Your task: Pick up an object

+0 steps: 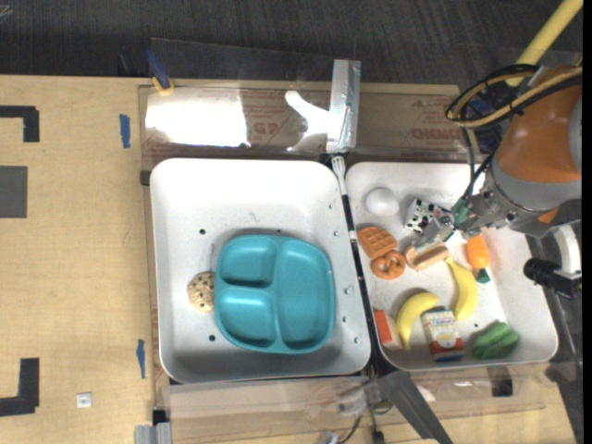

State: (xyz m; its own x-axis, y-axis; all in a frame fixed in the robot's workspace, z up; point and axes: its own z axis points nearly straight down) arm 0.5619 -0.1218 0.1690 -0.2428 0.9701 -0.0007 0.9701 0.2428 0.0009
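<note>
A: The claw (460, 213) hangs low in the right bin (546, 340), near its upper right part. How far it is open cannot be made out; nothing visibly sits in it.

B: What lies closest to it?

A: A sausage (426, 256), just below and a little left of the claw. Its long axis runs left to right, tilted slightly up toward the claw's side. A small black-and-white toy (418, 215) sits just left of the claw, and an orange carrot piece (477, 252) just below it, a touch to the right.

B: And the rest?

A: A banana (462, 289) further below, a pretzel (388, 265) and a waffle (376, 240) beyond the sausage. The left bin (176, 192) with the teal tray (276, 291) is well apart.

B: Judgement?

A: The sausage seems the likeliest pick; the claw would need to close across its short width.
</note>
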